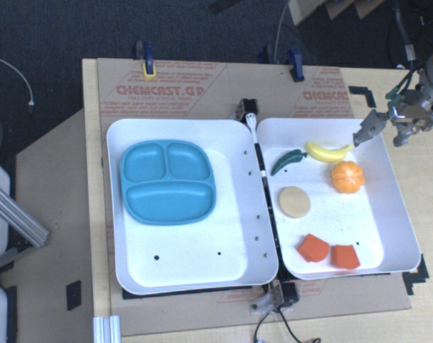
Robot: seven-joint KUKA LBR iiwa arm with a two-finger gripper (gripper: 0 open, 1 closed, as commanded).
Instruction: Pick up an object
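Cardboard bench point(202, 84), gripper point(383, 128) beside banana point(326, 151), orange point(347, 177) near

Light falls evenly and brightly from above, so the two shallow white plastic bins point(191, 263) read almost blown out, their floors nearly featureless. Shadows are soft and short: a faint one hugs the lower edge of the blue sectioned plastic plate point(168, 181), and small ones sit under the round orange fruit point(347, 177). The dark carpet beyond the bench stays dim. Focus is moderate overall (the printed lettering on the brown board point(159, 89) looks slightly soft), with mild grain
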